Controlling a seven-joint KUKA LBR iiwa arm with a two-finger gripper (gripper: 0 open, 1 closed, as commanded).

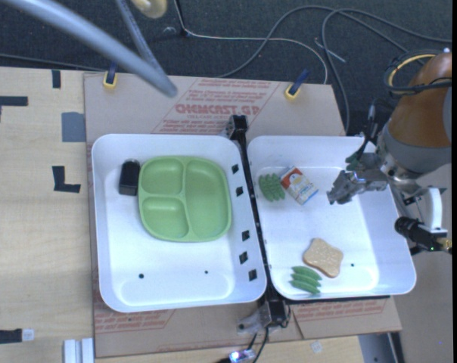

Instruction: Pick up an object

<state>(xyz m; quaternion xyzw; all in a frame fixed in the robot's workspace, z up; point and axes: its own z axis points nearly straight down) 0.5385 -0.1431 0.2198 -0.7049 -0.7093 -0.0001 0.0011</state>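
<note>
Hovering end effector (342,191) — fingertips indistinct

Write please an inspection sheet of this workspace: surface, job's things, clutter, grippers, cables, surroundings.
Surface: left bin and right bin side by side on cardboard.
Job's things: right bin holds milk carton, toast, two green pods.
Clutter: left bin holds green divided plate, black block.
Grippers: gripper over the right bin; jaws unclear.
Cables: cables on dark floor behind.
Surroundings: wooden bench with black marks.
</note>
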